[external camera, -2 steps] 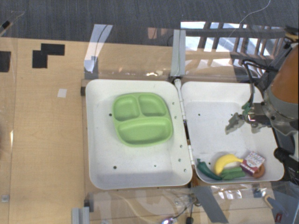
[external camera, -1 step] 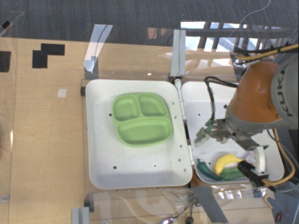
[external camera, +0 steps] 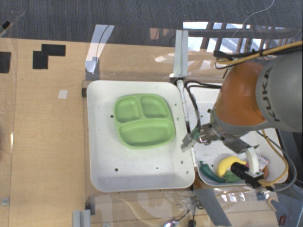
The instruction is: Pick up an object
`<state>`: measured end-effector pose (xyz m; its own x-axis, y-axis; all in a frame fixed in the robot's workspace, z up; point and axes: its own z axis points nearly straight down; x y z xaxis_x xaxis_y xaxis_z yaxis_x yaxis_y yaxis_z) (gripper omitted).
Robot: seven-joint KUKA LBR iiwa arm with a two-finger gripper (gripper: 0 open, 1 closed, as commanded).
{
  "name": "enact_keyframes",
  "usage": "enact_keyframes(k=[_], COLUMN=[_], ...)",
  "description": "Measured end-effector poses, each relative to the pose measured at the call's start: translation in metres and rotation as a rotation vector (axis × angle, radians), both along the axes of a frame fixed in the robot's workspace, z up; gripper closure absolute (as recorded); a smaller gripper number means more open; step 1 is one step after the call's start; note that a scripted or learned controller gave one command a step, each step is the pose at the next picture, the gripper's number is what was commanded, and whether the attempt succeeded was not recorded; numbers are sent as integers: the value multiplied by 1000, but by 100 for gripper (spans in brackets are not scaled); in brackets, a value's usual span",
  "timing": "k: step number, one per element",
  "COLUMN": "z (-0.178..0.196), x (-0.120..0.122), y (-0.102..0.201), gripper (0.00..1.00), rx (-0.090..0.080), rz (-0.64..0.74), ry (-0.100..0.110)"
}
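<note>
Table (external camera: 42, 141): pale wood, left of everything.
Left bin (external camera: 102, 169): white, left of the claw.
Plate (external camera: 143, 120): green, three compartments, flat in the left bin, well left of the claw.
Claw (external camera: 193, 139): low over the wall between the bins, under the orange wrist; whether it is open or gripping anything, cannot tell.
Right bin (external camera: 208, 176): below and right of the claw.
Banana (external camera: 229, 163): yellow, in the right bin, right of and below the claw, beside a green item (external camera: 213, 171).
</note>
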<state>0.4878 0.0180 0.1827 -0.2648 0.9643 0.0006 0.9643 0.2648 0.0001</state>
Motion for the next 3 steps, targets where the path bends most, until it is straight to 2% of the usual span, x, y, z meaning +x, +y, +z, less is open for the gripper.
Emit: enact_keyframes(k=[1,2,3], z=[1,0,0], x=[53,49,30], y=[-50,16,36], gripper=[0,0,0], rx=[-1,0,0], rz=[45,88,234], ry=[-2,-1,-1])
